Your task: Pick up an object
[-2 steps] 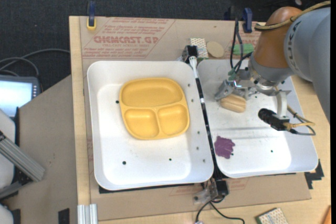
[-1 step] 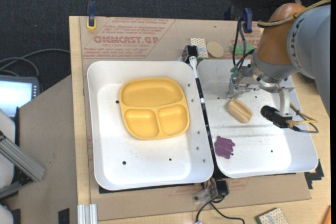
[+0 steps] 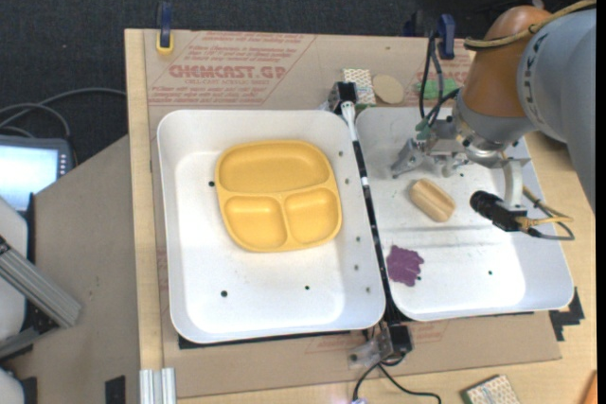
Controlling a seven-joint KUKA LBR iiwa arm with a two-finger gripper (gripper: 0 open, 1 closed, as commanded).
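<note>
Hanging over the back half of one white bin, the hand pointed straight down with its two metal fingers spread apart and nothing between them. That looked like a stance for closing on something from above. Just beside the hand, toward the bin's front, lay a tan block, turned at a slant and apart from the fingers. It was probably the easiest thing to pick up, since the hand needed only a short shift and perhaps a twist to straddle it. Farther out the same way, near the bin's inner wall, sat a small purple lump. Beyond that wall, well apart from the hand, a yellow divided plate lay flat in the neighbouring bin. Both bins rested on the table. The grey arm came in from the side, its orange band bent steeply down over the wrist.
</note>
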